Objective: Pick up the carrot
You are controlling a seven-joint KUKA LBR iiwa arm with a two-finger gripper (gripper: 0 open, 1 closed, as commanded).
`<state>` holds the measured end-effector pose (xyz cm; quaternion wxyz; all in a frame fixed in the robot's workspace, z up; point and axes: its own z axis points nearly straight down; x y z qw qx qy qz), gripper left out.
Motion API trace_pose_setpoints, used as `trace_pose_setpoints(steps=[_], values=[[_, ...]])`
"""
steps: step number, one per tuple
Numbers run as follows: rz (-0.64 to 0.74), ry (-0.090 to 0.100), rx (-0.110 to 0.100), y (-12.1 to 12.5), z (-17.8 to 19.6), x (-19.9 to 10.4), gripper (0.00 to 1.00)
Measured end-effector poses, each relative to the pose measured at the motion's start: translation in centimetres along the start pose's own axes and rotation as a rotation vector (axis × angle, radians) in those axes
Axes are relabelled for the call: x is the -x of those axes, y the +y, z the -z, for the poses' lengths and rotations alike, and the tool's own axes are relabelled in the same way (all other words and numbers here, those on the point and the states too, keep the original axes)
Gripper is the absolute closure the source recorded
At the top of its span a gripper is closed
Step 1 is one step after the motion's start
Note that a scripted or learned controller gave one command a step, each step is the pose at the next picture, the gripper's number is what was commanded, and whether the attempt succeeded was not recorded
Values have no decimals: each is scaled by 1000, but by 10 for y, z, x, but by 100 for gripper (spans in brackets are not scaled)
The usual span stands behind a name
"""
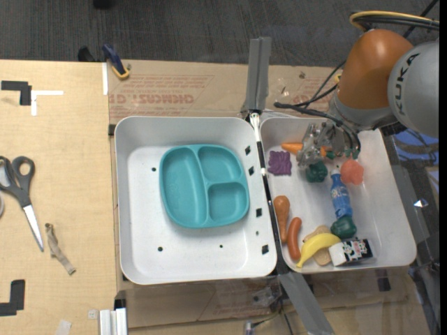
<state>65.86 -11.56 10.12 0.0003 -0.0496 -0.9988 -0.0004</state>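
In the right bin (391,208), the carrot (291,146) lies near the back left corner as a small orange tapered piece pointing left. Its right end is hidden under my gripper (316,147). The gripper hangs low over the back of this bin, directly at the carrot's right end, with the arm's orange band (374,58) above it. I cannot make out whether the carrot is held.
Around the gripper lie a purple grape bunch (279,162), a dark green piece (316,172), a pink-orange fruit (353,172) and a blue bottle (340,197). Further forward are two orange-red sausage shapes (286,218), a banana (318,245) and a small carton (355,250). The left bin (140,243) holds a teal divided plate (204,185).
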Motion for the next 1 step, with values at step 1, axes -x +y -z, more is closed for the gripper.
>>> trace_pose_setpoints(steps=[1], values=[[-13, -3, 0, 67, 91, -46, 100]])
